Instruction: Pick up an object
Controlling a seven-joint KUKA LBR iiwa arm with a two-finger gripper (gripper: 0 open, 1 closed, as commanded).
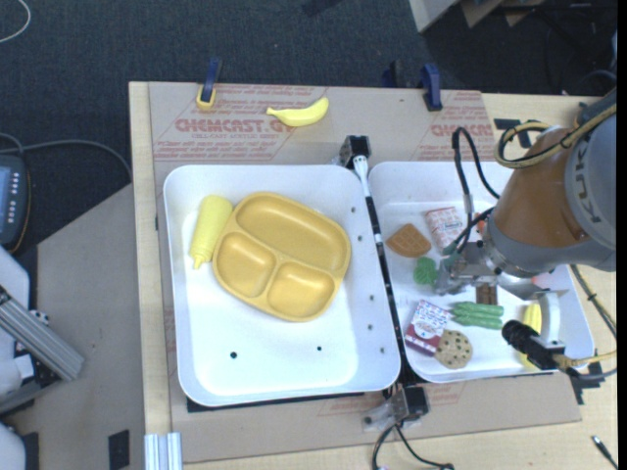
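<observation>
My gripper hangs low over the middle of the right bin, below the orange wrist. Just to its left lies a small green piece, touching or nearly touching it. Close by on its right is a brown block, with a green pea pod below that. A brown toast slice and a white and red packet lie further back. Nearer the front are a red and white packet and a chocolate-chip cookie. I see nothing held.
The left bin holds a yellow divided plate and a yellow squeeze bottle. A banana lies on the board behind the bins. A small yellow item sits near the right bin's right wall.
</observation>
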